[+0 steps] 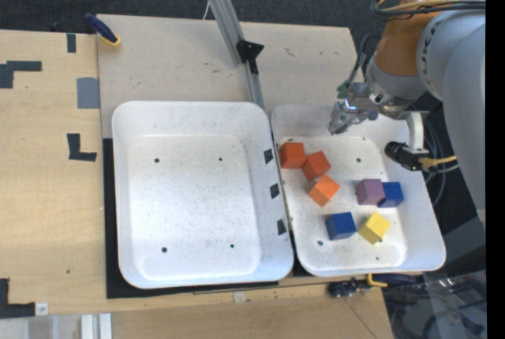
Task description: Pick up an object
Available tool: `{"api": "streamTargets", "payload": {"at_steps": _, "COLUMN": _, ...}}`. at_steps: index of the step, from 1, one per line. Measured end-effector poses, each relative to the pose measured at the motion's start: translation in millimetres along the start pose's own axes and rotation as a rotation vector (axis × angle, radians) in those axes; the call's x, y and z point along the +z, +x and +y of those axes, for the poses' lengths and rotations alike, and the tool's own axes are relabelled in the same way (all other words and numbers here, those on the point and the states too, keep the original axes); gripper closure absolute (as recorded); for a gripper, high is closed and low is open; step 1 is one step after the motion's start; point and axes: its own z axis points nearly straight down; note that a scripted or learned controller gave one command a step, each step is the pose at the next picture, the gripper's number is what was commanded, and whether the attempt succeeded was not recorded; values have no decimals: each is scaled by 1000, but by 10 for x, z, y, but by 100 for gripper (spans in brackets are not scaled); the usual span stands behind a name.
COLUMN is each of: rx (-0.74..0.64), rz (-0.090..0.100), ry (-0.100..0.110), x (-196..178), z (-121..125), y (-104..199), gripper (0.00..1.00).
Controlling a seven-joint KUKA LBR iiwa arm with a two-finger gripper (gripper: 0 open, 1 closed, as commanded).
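Hovering gripper [341, 124]: metal two-finger tool at the far rim of the right shallow white plastic bin [410, 251], nothing between its tips; open or clenched, cannot tell.
Orange cubes: darker one [293, 154] farthest left, second [316, 165] touching it, lighter third [323, 190] just below.
Purple cube [368, 191]: touching small blue cube [391, 194].
Larger blue cube [340, 225]: near yellow cube [375, 228].
Left shallow white plastic bin [126, 124]: beside the right one.

A single fixed camera sits above the bench [197, 54], looking down at a slant on both white bins [126, 172]; arm [442, 46] enters from the right.
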Motion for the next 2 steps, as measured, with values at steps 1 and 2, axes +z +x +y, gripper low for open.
{"api": "streamTargets", "payload": {"at_steps": 1, "rx": -1, "rz": 0, "ry": -2, "x": -638, "z": 21, "y": 34, "gripper": 100}}
{"api": "streamTargets", "payload": {"at_steps": 2, "rx": -1, "rz": 0, "ry": 1, "x": -906, "z": 30, "y": 39, "gripper": 100}}
